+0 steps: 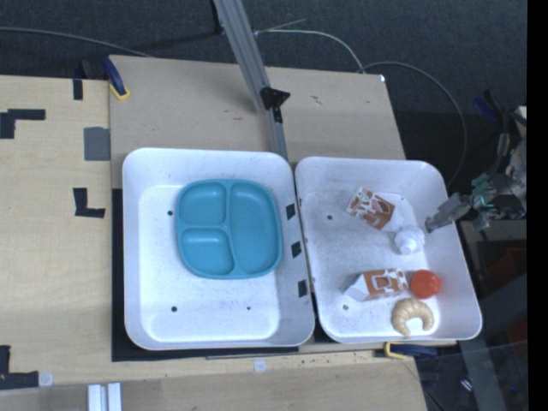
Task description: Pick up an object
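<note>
Gripper (445, 215) at right rim of right bin (330, 174); fingers' state cannot tell, nothing visibly held. Objects in right bin: two cartons, white bottle (408, 241), red ball (425, 282), croissant (413, 315). Best bet: descend over bottle, just beside gripper; avoid bin wall.

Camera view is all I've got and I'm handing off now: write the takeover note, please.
Gripper: at the right bin's right rim, above it; nothing seen between its fingers, open or shut unclear.
Right bin: two small cartons, upper and lower; a white object; a red ball; a croissant near the front.
Left bin: teal divided plate.
Done: nothing picked yet.
Left: descend on one item, grasp, lift. The white object looks closest.
</note>
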### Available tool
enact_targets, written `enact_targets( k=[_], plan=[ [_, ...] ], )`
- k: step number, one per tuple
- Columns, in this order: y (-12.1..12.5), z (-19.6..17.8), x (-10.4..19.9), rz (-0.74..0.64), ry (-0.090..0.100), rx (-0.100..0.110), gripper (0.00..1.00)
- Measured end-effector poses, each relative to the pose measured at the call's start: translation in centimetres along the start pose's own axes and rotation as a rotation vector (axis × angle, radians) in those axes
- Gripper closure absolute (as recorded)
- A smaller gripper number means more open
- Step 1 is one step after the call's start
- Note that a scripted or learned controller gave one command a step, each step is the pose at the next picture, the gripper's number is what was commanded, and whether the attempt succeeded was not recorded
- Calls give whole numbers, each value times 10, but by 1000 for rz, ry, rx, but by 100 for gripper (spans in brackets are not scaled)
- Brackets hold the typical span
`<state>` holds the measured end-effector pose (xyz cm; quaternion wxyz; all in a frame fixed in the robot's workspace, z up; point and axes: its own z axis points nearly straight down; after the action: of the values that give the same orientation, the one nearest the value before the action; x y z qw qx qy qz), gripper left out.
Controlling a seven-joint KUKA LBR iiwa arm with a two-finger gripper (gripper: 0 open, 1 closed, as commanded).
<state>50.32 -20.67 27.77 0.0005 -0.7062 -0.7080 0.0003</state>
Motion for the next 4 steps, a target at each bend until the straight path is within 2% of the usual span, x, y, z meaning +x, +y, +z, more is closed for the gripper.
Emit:
enact_targets(
  k=[1, 3, 4],
  plan=[
    [0, 0, 0, 0, 0, 0, 0],
    [-11, 126, 6, 2, 2, 8, 0],
    [-1, 165, 11, 1, 1, -11, 0]
  ],
)
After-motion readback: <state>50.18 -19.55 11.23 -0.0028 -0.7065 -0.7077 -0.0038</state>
